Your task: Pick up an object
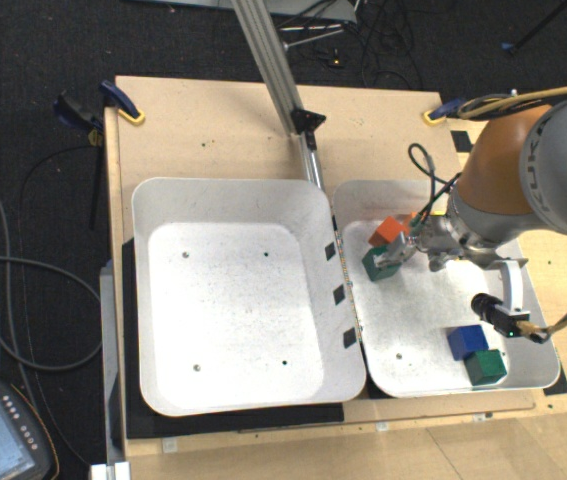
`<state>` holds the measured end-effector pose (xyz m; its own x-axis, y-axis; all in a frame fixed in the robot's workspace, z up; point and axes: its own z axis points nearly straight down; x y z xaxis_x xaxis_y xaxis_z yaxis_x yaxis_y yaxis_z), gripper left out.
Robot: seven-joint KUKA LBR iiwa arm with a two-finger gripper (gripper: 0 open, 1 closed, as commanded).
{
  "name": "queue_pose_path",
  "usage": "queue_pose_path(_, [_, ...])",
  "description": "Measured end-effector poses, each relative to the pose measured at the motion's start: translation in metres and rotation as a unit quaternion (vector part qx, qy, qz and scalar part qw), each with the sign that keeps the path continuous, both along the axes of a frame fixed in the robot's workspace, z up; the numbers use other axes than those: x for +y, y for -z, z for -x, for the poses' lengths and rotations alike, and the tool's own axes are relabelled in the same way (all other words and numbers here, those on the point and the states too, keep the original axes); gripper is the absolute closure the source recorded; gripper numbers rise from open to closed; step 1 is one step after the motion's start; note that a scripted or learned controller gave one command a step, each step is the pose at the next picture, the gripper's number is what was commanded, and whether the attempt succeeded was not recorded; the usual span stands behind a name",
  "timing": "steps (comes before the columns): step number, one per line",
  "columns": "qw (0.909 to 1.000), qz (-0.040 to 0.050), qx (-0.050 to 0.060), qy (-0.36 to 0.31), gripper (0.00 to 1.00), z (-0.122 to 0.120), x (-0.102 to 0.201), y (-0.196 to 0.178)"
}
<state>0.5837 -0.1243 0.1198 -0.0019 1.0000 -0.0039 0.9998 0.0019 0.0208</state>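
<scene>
The claw (395, 255) sits low in the right bin (433, 373), near the wall (346, 288) it shares with the left bin (163, 268), its fingers closed on a dark green block (377, 264), with an orange block (390, 231) touching just behind it. Toward the bin's near right corner, well apart from the claw, a blue block (466, 340) and a green block (486, 366) lie touching. Between them and the claw is bare white floor.

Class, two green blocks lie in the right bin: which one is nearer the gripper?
The green block beside the orange block, at the gripper. The other green block lies by the blue block in the near corner.
</scene>
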Motion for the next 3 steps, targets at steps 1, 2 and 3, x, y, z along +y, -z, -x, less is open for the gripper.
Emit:
queue_pose_path(1, [1.0000, -0.0008, -0.001, 0.001, 1.00, 0.000, 0.000, -0.009])
queue_pose_path(2, [1.0000, -0.0010, 0.007, -0.001, 1.00, -0.002, 0.002, -0.073])
queue_pose_path(3, [1.0000, -0.0011, 0.008, 0.000, 1.00, -0.004, 0.002, -0.105])
